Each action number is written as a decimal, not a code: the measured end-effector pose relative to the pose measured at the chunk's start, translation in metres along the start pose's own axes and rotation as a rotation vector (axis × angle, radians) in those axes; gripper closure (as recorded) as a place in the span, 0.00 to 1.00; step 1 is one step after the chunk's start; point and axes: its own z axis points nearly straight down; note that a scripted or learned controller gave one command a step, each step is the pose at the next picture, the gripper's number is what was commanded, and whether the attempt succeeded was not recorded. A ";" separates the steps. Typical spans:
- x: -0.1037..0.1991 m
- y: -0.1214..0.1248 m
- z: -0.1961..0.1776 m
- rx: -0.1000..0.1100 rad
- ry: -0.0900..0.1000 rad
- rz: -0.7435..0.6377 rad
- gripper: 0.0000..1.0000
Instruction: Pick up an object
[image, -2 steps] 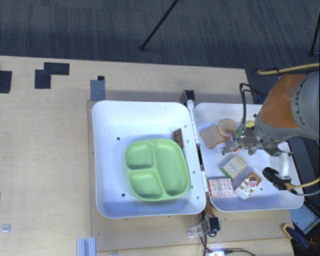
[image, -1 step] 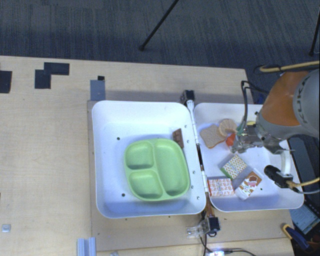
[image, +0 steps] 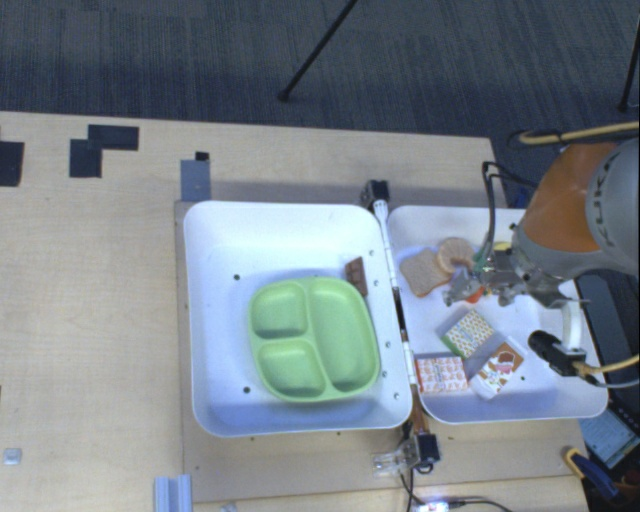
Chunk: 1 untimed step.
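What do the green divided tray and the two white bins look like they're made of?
The green three-compartment tray looks like moulded plastic, matte with soft rounded edges. The left white bin and right white bin also look like smooth plastic with a faint sheen, though coated metal can't be ruled out.

Grey KUKA iiwa arm (image: 610, 215) — rounded metal casing, broad orange band (image: 555, 210) above the wrist. Black cables (image: 490, 205) loop beside it; a yellow hose (image: 580, 133) crosses above. Gripper (image: 478, 285) — small metallic assembly, grey.
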 end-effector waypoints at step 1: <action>0.001 0.001 -0.011 -0.003 0.001 -0.001 1.00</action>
